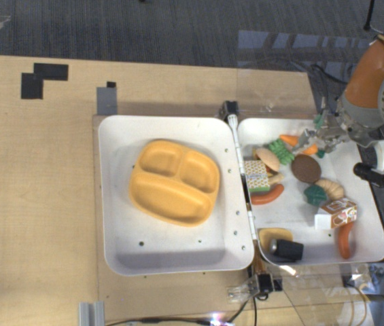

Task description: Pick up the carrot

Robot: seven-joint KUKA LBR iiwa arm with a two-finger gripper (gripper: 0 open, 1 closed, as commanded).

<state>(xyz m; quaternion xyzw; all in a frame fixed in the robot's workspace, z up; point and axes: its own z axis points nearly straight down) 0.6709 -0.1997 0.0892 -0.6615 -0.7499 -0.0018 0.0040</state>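
Camera view: small orange toy carrot with green top (pixel 288 141) at far side of right white bin (pixel 375 246), wedged against neighbouring toys. Two-finger gripper (pixel 322 136) just right of it, finger state unreadable, nothing visibly held. Risk: snagging neighbours, slipping off carrot.

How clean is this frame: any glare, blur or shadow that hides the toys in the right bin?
Camera view: lighting is even and soft. The yellow divided plate casts a faint shadow in the left bin. The toys in the right bin are small and slightly soft. The gripper is blurred, near the carrot. Bright glare sits at the bottom edge, by the cables.
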